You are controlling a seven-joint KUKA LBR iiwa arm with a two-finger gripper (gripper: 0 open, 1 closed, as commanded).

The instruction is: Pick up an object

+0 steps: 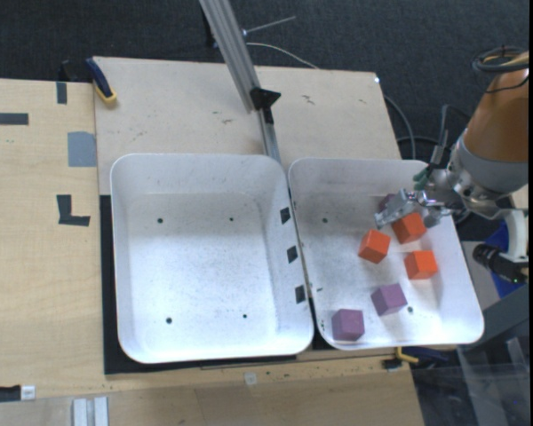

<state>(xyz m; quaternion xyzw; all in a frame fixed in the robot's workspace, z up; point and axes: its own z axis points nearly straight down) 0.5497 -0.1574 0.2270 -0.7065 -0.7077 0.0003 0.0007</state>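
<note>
**Q:** Where is the arm?

**A:** I see my arm (496, 140) reaching in from the right, with the end effector (407, 208) low over the right bin (324, 185). It sits just beside an orange cube (409, 227), maybe touching it. I cannot tell whether it is clenched or released.

**Q:** And the other objects?

**A:** The right bin also has two more orange cubes (374, 246) (421, 264) and two purple cubes (389, 298) (347, 324). The left bin (129, 185) lies alongside on the surface (178, 96).

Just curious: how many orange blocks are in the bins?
3, all in the right bin: one mid-bin, one right of it, one beside the gripper, possibly hiding more.
</note>
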